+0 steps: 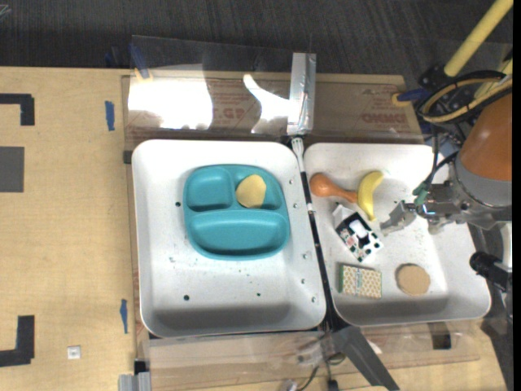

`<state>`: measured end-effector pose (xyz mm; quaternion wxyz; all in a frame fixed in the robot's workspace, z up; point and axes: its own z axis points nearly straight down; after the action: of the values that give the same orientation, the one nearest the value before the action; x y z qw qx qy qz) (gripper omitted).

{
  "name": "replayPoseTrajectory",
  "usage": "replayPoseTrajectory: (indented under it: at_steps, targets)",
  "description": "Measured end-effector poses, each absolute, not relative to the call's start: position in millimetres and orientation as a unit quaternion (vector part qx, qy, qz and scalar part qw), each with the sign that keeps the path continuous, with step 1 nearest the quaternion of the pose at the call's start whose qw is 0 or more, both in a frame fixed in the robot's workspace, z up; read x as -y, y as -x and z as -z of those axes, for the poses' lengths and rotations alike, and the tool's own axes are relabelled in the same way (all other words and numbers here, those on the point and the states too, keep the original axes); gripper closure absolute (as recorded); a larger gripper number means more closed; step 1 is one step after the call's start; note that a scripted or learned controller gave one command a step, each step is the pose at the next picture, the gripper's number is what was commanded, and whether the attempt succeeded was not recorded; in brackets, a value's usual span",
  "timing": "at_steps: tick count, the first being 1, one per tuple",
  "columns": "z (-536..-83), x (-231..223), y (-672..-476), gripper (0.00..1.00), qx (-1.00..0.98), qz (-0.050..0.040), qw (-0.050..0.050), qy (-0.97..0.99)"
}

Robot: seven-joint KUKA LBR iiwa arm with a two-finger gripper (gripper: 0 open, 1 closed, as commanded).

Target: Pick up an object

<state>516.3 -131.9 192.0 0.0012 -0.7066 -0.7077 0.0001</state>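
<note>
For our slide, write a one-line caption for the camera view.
Pincer hovers over right bin near banana; teal tray fills left bin.

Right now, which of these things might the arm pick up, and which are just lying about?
Within the job, near the gripper:
banana
orange spoon
black-and-white box
patterned card
round cookie

Just lying about:
teal tray
yellow lump on it
</note>
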Motion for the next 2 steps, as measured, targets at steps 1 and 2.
replayPoseTrajectory:
  at_steps: [1,2]
  targets:
    - [-88,91,-530.0,0.00,0.768,0.0022,-0.003,0.640]
    - [-99,92,-531.5,1.00,0.768,0.0034,-0.005,0.641]
